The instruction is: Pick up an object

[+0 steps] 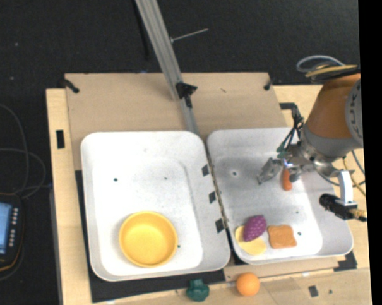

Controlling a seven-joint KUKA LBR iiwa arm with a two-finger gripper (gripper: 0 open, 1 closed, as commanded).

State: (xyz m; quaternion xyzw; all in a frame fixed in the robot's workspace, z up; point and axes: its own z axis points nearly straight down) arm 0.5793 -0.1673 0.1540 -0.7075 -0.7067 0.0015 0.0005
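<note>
Arm (331, 114) runs off the right edge over the right bin (305, 151), its gripper (279, 172) low there with jaws spread beside a small orange object (286, 181), hard to identify, while purple grapes (255, 227), yellow piece (251, 244) and toast (282, 236) crowd the bin's near edge.

Right bin (241, 154): small orange piece (286, 180), elongated, roughly upright in the view, at mid-bin toward the right side, right at the gripper (277, 172); whether it is gripped cannot be told. Near edge of the same bin, three items clustered: purple bumpy piece (255, 227) resting on a pale yellow flat piece (250, 244); orange-brown squarish piece (282, 236) just right of them. Left bin (137, 157): yellow bowl (148, 238), upright, near-centre.
</note>
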